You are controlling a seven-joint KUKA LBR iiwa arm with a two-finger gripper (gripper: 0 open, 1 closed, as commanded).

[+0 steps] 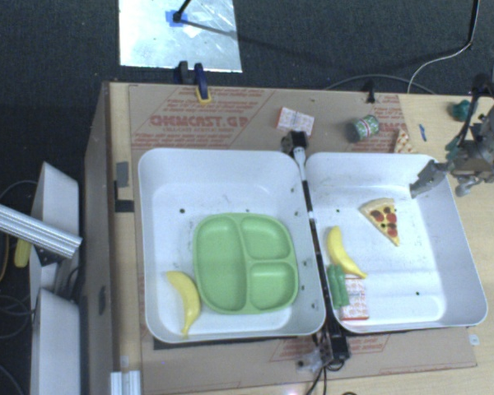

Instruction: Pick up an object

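Observation:
The right bin [457, 245] holds a toy pizza slice [383, 218], a small yellow banana [343, 253], a green stick-like piece [337, 286] and a red-and-white packet [356, 300]. In the left bin [160, 188] lie a green divided plate [247, 262] and a second banana [185, 299]. My gripper [443, 181] hangs over the right bin's far right corner, up and to the right of the pizza slice. Its fingers [422, 180] stand spread, open, with nothing between them.
The bins rest on a cardboard sheet [206, 122]. Behind them lie a small paper card [295, 120] and a greenish roll [365, 127]. A blue-and-yellow clamp [199, 81] sits at the board's far edge, with a shiny sheet [179, 23] beyond.

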